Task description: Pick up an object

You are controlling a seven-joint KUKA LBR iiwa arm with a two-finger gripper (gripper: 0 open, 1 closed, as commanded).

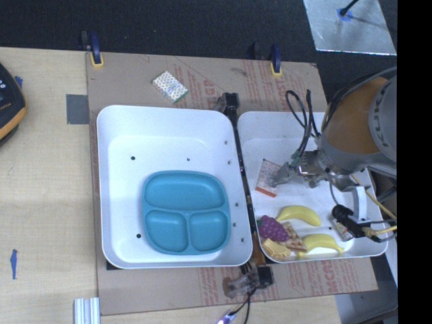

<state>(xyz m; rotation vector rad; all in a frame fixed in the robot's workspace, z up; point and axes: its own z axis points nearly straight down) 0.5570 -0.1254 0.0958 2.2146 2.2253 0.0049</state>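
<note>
The right bin (270, 130) holds the loose objects. A flat pale packet with a red edge (264, 181) lies near its left wall. Toward the front are a yellow banana (300, 214), a second yellow piece (322, 244), a bunch of purple grapes (272, 228) and a tan piece (289, 240) among them. My gripper (283, 174) is low in the bin's middle, reaching left from the grey and orange arm (354, 130), its tip at the packet's right edge. I see nothing lifted off the bin floor.
The left bin (118, 133) carries a blue divided plate (185, 210). Black cables (300, 117) loop over the right bin's back. A small patterned square (169, 86) lies on the cardboard behind the bins. A black and yellow device (8, 103) sits at the far left.
</note>
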